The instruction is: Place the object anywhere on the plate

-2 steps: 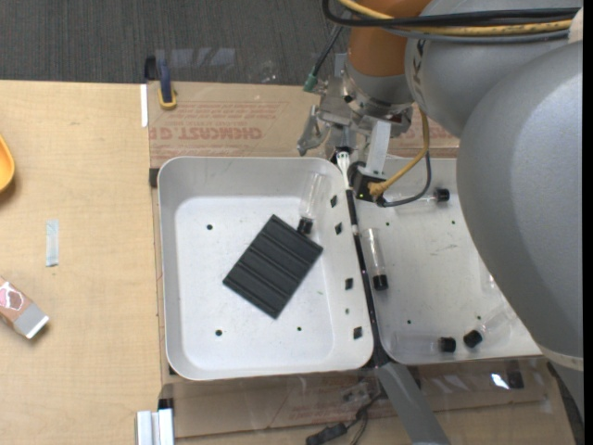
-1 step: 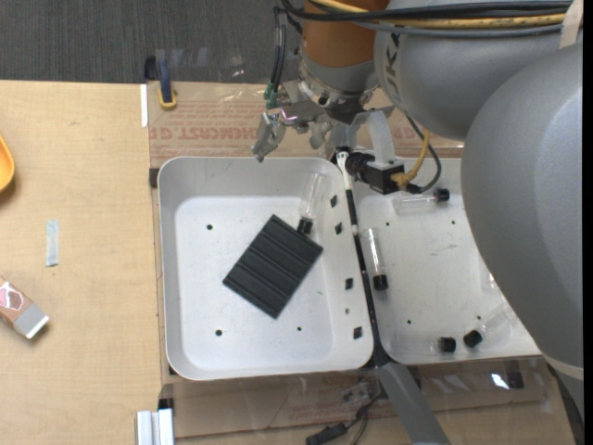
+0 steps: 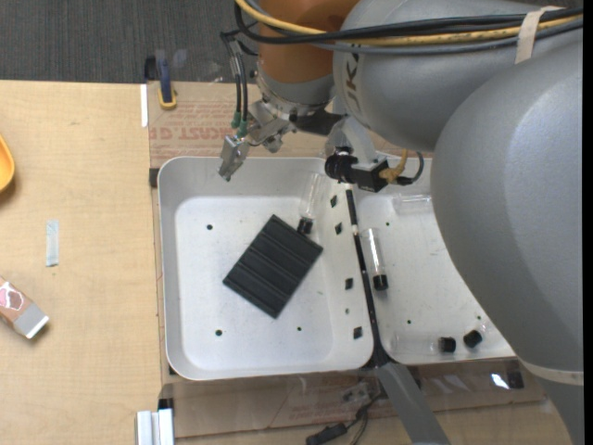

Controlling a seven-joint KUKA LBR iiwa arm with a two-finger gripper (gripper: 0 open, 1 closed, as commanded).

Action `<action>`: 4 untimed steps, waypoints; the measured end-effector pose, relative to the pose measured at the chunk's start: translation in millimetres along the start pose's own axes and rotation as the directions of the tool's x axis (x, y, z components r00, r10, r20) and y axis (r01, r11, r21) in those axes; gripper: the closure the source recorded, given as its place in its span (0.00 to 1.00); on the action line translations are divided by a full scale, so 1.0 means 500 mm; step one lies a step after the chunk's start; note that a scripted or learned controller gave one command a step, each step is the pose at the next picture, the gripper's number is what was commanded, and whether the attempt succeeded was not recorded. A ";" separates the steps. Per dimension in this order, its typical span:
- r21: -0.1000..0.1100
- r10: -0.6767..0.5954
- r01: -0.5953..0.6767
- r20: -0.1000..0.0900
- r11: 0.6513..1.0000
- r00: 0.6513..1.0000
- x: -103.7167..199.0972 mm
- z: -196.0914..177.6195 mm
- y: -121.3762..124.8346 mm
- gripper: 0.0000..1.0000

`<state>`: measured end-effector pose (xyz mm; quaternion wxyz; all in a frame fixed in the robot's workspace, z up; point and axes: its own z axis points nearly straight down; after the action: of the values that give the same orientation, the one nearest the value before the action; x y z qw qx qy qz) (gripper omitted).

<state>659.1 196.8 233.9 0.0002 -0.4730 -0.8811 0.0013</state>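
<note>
1. Flat black ribbed rectangular pad (image 3: 273,265): lies in the left shallow white bin (image 3: 185,276), long axis diagonal.
2. Claw (image 3: 232,158): poised over that bin's far rim, up-left of the pad; open or closed, cannot tell.

Bulky grey arm (image 3: 500,156) with an orange band (image 3: 296,17), black and yellow cables (image 3: 371,31) along it.

a pale wooden bench (image 3: 74,184) stands against dark grey carpeted floor (image 3: 93,17) under even light.
</note>
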 end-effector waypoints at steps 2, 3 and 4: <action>-0.006 -0.594 0.594 0.004 0.804 0.804 0.014 0.120 0.015 1.00; -0.003 -0.198 0.198 0.001 0.980 0.980 0.075 -0.041 0.000 1.00; -0.003 -0.453 0.453 0.003 0.892 0.892 0.085 -0.265 -0.060 1.00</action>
<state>610.8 215.9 366.2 -0.0016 -0.2550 -0.9669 0.0001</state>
